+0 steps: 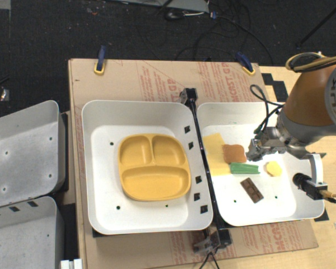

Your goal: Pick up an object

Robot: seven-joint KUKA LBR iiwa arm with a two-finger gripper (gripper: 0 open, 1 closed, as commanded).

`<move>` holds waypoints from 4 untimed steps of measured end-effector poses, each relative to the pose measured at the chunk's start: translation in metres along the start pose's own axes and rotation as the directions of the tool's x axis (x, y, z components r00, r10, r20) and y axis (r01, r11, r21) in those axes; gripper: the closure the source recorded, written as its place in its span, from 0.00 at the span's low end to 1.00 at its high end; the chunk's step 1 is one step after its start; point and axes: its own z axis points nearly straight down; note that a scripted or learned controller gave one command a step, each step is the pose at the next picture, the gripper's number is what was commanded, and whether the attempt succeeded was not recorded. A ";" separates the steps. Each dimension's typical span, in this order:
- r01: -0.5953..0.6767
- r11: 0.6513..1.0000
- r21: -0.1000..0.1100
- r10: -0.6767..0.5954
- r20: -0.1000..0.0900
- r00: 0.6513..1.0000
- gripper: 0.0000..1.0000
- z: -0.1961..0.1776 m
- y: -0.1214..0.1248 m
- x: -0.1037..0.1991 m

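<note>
Objects for picking lie in the right bin (280, 209) — a brown block (234, 153), a green stick (245, 168), a small yellow piece (274, 168), a dark brown bar (251, 190) and a pale yellow sheet (215, 153). The gripper (256, 151) sits low over this bin, just right of the brown block and just above the right end of the green stick. From this slanted angle its tips blur into the dark metal of the wrist, so whether it is spread or closed cannot be told, and nothing can be seen caught in it.

The brown block rests against the right edge of the pale yellow sheet, which lies along the bin's left wall. The green stick lies flat just below the block, pointing left to right. The small yellow piece is just right of the stick's end, below the gripper. The dark brown bar lies apart from these, lower in the bin and tilted.

Behind the gripper the arm (313, 102) rises to the right, its orange band wide and rounded, with cables looping over the top.

The left bin (95, 206) holds a yellow divided plate (154, 167), roughly centred — two small sections at the top, one wide section below. A black divider (199, 150) runs between the two bins. Both sit on a cardboard-covered bench (140, 74) held by blue and yellow clips at its far edge.
</note>
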 end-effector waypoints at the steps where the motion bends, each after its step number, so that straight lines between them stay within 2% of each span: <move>1: 0.006 1.000 -0.003 -0.006 0.001 1.000 1.00 -0.061 0.008 0.003; 2: 0.005 1.000 -0.002 -0.005 0.001 1.000 1.00 -0.107 0.013 -0.005; 4: 0.010 1.000 0.003 -0.010 -0.001 1.000 1.00 -0.099 0.038 0.100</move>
